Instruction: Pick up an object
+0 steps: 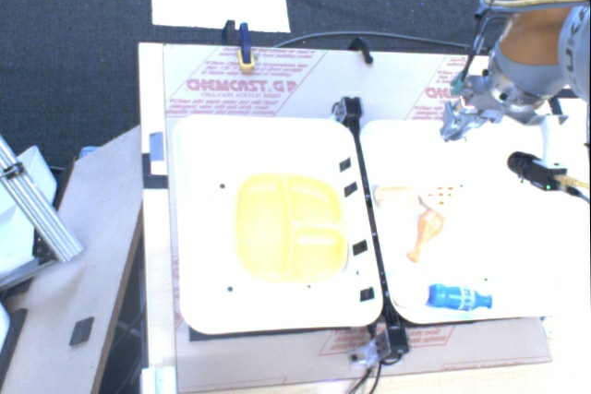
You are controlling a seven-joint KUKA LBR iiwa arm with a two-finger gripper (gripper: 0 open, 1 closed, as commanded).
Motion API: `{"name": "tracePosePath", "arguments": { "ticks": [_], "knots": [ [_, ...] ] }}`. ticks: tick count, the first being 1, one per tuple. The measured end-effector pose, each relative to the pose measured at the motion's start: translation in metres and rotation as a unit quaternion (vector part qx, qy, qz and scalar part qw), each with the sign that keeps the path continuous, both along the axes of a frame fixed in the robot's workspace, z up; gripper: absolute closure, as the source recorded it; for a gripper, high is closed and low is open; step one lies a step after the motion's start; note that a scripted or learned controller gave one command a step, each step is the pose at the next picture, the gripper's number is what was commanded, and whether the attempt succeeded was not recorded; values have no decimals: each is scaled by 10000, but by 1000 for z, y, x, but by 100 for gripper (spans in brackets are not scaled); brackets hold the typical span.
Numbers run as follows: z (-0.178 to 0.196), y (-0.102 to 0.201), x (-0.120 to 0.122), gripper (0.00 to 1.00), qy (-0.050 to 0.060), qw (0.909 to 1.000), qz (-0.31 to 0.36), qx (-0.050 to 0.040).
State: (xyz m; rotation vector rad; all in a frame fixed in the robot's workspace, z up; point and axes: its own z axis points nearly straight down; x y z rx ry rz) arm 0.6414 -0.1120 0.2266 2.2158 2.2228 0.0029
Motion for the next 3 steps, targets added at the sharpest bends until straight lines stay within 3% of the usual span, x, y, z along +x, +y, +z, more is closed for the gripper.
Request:
{"name": "tracePosePath", "arguments": {
  "ticks": [1, 3],
  "knots": [
    [26, 0, 1, 100, -6, 10000, 5, 2],
    [-2, 110, -1, 100, 13, 10000, 33, 14]
  ]
}}
